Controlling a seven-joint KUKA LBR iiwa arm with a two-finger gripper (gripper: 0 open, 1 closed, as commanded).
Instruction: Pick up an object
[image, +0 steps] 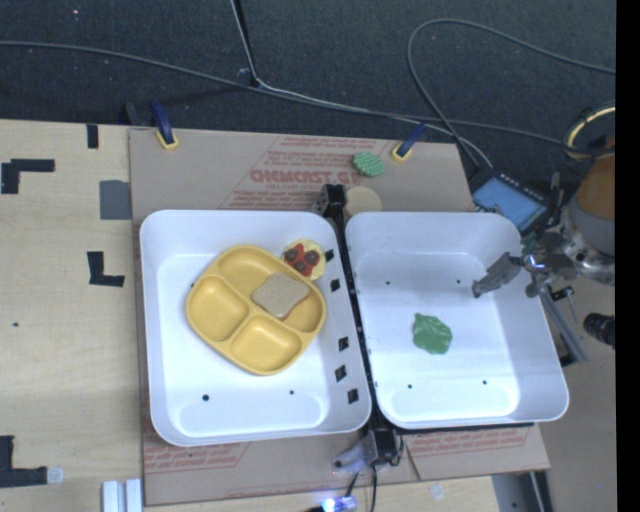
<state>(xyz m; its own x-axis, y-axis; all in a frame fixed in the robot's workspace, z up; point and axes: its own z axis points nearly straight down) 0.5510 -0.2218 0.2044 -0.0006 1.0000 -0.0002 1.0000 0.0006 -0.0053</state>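
Two white bins sit side by side on the tabletop (60, 300). In the right bin (520, 395) a small green leafy lump (432, 333) lies on the floor a little right of the middle, apart from every wall. The claw (505, 275) hangs over the right bin's upper right part, near its right wall, reaching in from the right; one grey finger (490, 279) slants down and to the left, above and to the right of the green lump and well apart from it. Nothing shows between the fingers, and I cannot tell whether they are apart or together. In the left bin (165, 400) a yellow divided plate (257, 308) lies tilted, with a tan square slice (280, 294) resting on its middle. Just beside the plate's upper right edge lies a small piece with dark red bits (304, 257). A green dotted disc (368, 163) lies on the cardboard (290, 175) above the bins
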